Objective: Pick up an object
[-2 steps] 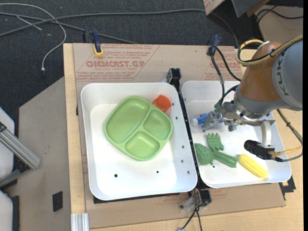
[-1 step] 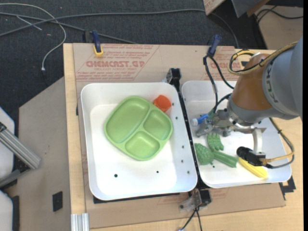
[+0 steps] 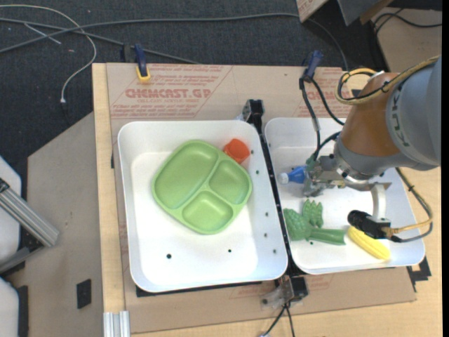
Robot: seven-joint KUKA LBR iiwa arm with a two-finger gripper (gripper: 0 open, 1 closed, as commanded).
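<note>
– The pincer (image 3: 319, 180): where is it?
– Low over the right bin (image 3: 319, 257), toward its left wall. The grey arm (image 3: 414, 118) bends in from the right, with the orange band above the wrist, and points down. I cannot tell whether the pincer is open or closed.
– What is there to pick?
– One small blue-and-white thing (image 3: 295, 176) just at the pincer's left; I cannot tell whether it is gripped. Nearer the camera lie one green leafy toy (image 3: 309, 223) and one yellow piece (image 3: 370, 245).
– And the left bin (image 3: 189, 258)?
– One green divided plate (image 3: 203, 187), with one orange piece (image 3: 237, 149) just beside its far edge. Both bins sit on the tabletop (image 3: 175, 76).
</note>
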